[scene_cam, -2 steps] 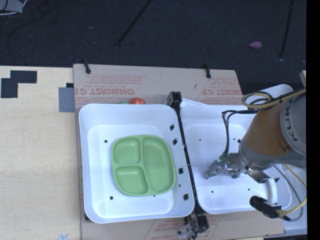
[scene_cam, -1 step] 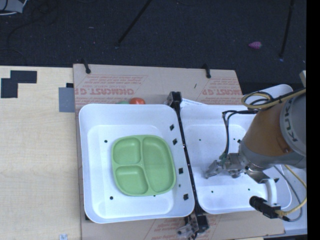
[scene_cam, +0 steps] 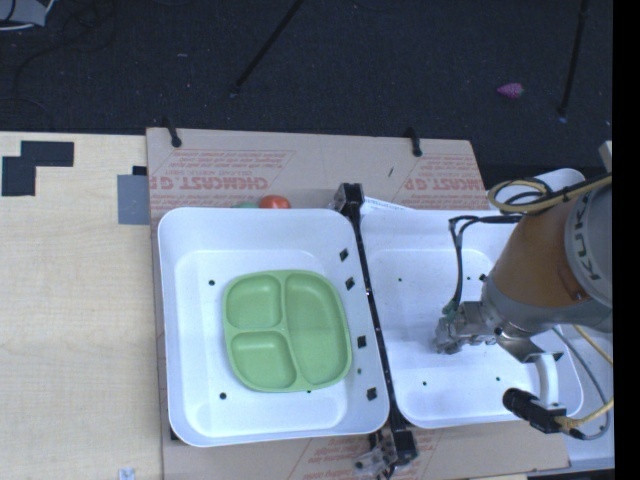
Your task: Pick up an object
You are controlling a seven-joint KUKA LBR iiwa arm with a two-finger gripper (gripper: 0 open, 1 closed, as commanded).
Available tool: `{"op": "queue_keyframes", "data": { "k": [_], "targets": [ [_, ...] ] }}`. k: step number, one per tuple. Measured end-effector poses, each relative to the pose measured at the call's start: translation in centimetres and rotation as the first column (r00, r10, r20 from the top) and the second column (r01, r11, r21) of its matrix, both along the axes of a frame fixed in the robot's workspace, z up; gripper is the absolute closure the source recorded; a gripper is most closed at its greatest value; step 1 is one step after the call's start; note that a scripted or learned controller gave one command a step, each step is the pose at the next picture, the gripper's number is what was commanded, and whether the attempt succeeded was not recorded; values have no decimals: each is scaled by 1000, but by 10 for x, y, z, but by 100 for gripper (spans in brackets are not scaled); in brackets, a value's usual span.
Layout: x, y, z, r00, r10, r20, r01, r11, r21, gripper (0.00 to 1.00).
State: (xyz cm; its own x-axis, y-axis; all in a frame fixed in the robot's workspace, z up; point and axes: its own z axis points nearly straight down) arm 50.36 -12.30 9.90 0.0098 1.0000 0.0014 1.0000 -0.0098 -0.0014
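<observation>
The two-finger metal gripper (scene_cam: 455,330) hangs low inside the right-hand shallow white plastic bin (scene_cam: 420,388), over its floor and toward the bin's right half. Seen from above, it is a small grey cluster, and whether it is parted or closed cannot be told; nothing can be made out in its grasp. Behind it the grey arm with its orange band (scene_cam: 535,263) leans in from the right, with black and yellow cables looping around the wrist.

The floor of the right bin around the tool shows as bare white plastic with a few small dark dots. A black divider bar (scene_cam: 368,318) runs between the two bins, which sit side by side and touch along it.

In the left-hand shallow white bin (scene_cam: 190,268) lies a light green plastic plate with three compartments (scene_cam: 287,330), flat on the floor near the middle and well apart from the tool. Just behind this bin's far rim a small red-orange rounded object (scene_cam: 274,203) peeks up, next to a bit of green.

Both bins rest on a sheet of brown cardboard with red printing (scene_cam: 300,168). To the left is a pale wooden bench top (scene_cam: 70,318) bearing dark square markings. Beyond the bench lies a dark carpeted floor (scene_cam: 350,48) crossed by thin cables and poles, with a small purple item (scene_cam: 511,90) lying on it.
</observation>
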Motion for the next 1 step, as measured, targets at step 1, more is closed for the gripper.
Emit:
{"op": "queue_keyframes", "data": {
  "k": [1],
  "targets": [
    [-5,-4,44,1000,2,1,-2,1000,-1,100]
  ]
}}
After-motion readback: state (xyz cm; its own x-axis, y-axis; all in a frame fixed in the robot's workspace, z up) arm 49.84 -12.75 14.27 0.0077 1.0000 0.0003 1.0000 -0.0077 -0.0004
